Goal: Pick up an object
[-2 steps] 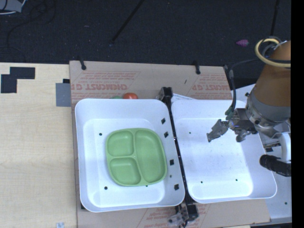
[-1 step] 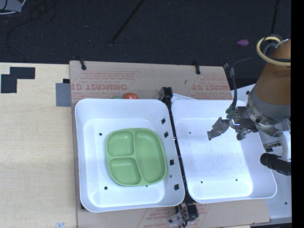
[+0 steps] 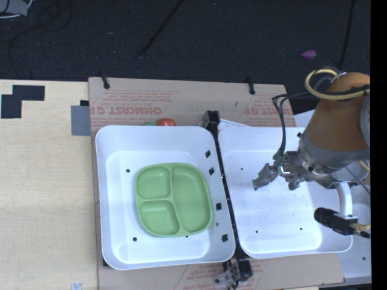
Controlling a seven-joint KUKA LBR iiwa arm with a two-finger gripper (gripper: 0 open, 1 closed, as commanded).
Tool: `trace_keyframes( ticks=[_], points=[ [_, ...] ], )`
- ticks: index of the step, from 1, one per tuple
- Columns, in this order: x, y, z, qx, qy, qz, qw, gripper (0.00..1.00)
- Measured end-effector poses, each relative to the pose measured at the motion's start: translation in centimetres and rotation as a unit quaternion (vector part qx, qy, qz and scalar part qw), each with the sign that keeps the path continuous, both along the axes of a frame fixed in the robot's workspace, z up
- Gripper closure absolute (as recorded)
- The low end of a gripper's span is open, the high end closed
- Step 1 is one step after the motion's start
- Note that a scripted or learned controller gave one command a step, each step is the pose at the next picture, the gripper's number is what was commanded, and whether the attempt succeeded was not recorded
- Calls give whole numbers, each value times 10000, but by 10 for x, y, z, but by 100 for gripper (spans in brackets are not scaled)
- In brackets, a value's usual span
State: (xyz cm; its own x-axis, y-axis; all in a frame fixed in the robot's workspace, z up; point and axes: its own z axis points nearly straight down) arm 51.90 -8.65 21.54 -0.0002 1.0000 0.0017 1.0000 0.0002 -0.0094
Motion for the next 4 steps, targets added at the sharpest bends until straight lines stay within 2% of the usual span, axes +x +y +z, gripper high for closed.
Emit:
trace_keyframes(
  ticks=[1, 2, 3, 4],
  points=[
    [6, 3, -61, 1, 2, 0, 10000, 0],
    [-1, 0, -107, 1, -3, -3, 10000, 0],
    [0, -1, -95, 0, -12, -40, 10000, 100],
    [7, -10, -43, -10, -56, -20, 10000, 100]
  ],
)
